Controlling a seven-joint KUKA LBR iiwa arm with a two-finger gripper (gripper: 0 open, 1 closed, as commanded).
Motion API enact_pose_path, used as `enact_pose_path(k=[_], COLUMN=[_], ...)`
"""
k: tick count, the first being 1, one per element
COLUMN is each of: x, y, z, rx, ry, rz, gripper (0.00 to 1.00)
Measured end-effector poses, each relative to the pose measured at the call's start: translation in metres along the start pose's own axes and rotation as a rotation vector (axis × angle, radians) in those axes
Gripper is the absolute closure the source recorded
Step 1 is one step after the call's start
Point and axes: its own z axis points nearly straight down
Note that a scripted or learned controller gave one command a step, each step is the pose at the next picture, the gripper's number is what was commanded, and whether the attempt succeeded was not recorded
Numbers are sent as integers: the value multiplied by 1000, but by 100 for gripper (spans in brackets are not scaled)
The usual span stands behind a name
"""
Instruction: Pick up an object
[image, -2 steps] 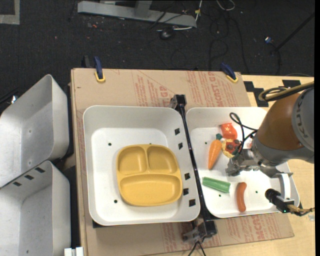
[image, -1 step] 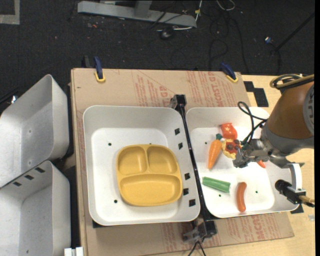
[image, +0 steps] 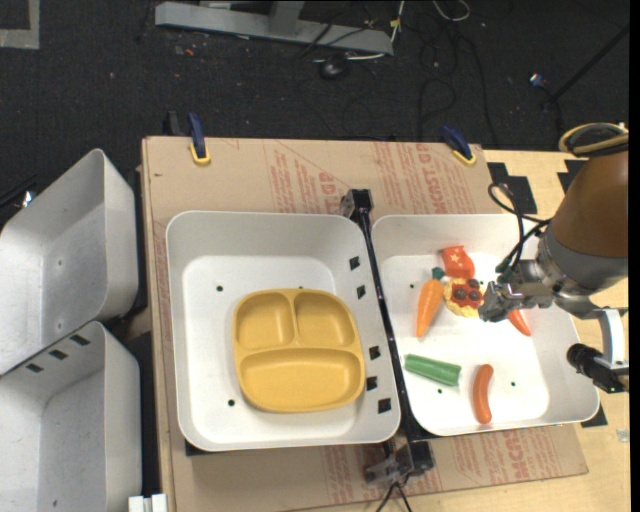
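I have the gripper (image: 497, 300) low over the right bin (image: 400, 240), close to that bin's right wall and about midway between its far and near edges. The relation that matters: the small yellow and red toy (image: 464, 296) lies just to the gripper's left, touching or nearly touching it, so the nearest target sits toward the bin's centre from where I am. I judge a short sideways shift would bring it under the tool. Whether the gripper is spread or closed I cannot tell from this slant, and nothing I see says it holds anything.

A thin red piece (image: 519, 321) pokes out just beyond the gripper on the side of the right wall, partly hidden by the wrist.

The other pieces in the right bin: a red pepper-like piece (image: 457, 261) toward the far edge, an orange carrot (image: 427, 307) left of the toy with its long axis running far to near, a green piece (image: 432, 370) lying crosswise near the divider, and a red sausage shape (image: 483, 392) pointing at the near edge.

The left bin (image: 200, 300) carries a yellow divided plate (image: 298, 350) at its middle, its compartments bare
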Motion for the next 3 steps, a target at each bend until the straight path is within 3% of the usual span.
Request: enact_pose_path(k=[1,3], x=[-11,105], y=[2,52], z=[-53,-47], rx=[-1,4], ry=[-1,3], rz=[0,-7], gripper=[100,100])
